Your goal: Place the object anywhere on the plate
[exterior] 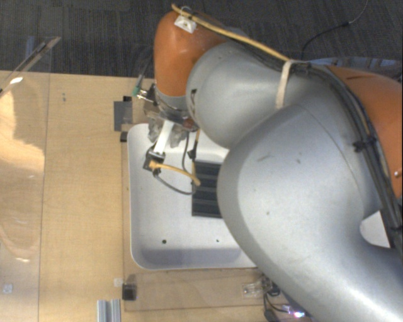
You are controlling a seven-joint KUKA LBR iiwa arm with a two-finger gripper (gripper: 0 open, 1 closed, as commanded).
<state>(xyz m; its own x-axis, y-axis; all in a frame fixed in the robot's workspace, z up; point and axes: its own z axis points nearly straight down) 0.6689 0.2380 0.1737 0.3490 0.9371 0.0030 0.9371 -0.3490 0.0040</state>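
Grey rounded arm housing (302, 188) sits closest to the lens and covers the right and lower right of the view. Its orange band (173, 50) is at top centre, directly above the gripper (171, 126).

The gripper is over the far-left corner area of the shallow white plastic bin (143, 248). Whether the gripper is released or clenched cannot be told, because the wrist and arm hide its working end.

A black ribbed rectangular block (206, 188), taken as the task's object, lies flat on the bin floor. It is nearer the camera than the gripper and to the gripper's right in the view, near it but apart. Its right edge is hidden under the arm housing.

Two small dark spots (164, 241) mark the bin floor, well apart from the gripper on the camera side.

The pale wooden worktop (63, 188) extends to the left of the gripper. A small black block (129, 291) stands on the worktop just outside the bin's near-left corner, well apart from the gripper. A dark bracket (121, 115) is fixed at the bin's far-left corner, just left of the gripper. Dark grey carpet (75, 19) lies beyond the worktop, past the gripper.
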